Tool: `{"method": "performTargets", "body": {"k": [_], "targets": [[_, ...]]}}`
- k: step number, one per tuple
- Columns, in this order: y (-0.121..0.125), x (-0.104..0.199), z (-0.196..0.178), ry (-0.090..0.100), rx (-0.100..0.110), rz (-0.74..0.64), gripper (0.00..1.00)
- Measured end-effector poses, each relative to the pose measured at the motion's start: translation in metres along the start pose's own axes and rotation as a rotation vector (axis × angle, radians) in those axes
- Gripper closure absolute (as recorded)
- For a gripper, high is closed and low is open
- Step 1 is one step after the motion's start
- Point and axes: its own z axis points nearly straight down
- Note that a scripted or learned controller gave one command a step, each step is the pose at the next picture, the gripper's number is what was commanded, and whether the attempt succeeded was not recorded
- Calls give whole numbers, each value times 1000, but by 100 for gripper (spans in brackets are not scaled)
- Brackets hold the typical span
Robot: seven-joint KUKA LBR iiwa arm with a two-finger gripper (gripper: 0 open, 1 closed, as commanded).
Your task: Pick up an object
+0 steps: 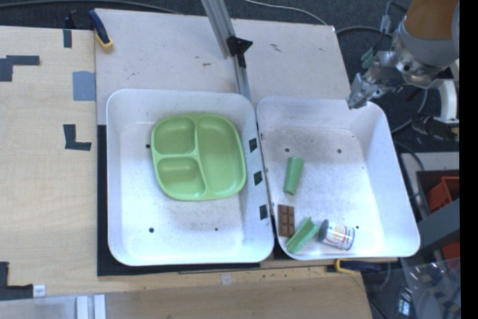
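Note:
The right bin point(373, 160) holds a green cylinder point(293, 175) near its middle left. Along its front edge lie a brown chocolate-bar block point(286, 220), a green wedge point(301, 234) and a small jar with a white label point(337, 236). My gripper point(359, 96) hangs over the bin's far right corner, well away from all of these. Nothing shows between its fingertips.
The left bin point(127, 183) carries a green divided plate point(199, 156). A grey metal bar point(213, 0) slants down from the top to the seam between the bins. A yellow-and-blue tool point(101, 30) lies on the bench at the far left.

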Motion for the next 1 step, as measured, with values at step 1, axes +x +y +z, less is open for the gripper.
{"method": "performTargets", "body": {"k": [1], "targets": [[-19, 51, 13, 1, 4, -4, 100]]}}
